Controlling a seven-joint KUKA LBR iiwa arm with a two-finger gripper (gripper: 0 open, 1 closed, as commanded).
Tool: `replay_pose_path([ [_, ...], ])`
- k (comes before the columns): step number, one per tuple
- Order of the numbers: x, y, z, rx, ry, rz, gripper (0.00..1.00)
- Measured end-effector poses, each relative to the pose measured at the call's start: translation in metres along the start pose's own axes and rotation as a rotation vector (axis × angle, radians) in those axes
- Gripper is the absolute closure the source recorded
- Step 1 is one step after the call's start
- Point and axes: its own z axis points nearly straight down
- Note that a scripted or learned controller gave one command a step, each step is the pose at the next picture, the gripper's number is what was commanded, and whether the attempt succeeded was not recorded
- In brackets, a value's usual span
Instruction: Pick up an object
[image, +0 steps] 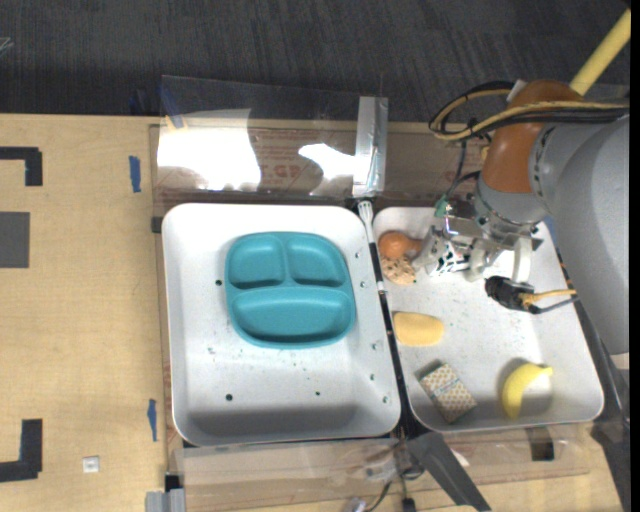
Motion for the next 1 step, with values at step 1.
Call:
replay_pose_path([
  [1,0.0016,-0.0029,-0.0001,0.001,-0.016,-0.123,0.0],
])
